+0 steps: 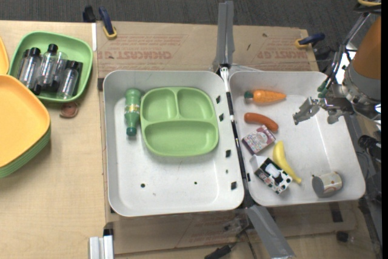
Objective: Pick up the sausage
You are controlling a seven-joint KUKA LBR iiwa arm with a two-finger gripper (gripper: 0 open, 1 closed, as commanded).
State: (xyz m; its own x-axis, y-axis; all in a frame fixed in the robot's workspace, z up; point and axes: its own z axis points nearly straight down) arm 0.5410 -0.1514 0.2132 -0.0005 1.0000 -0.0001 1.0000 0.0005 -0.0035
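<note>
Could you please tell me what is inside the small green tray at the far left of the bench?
The small green square tray holds several clear bottles with black caps, lying side by side. They cover most of its floor, so anything beneath them cannot be seen.

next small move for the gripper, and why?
Probably shift the gripper left and down toward the sausage. It hangs over bare floor of the right bin, apart from the sausage, which lies below the carrot and above the pink packet.
</note>
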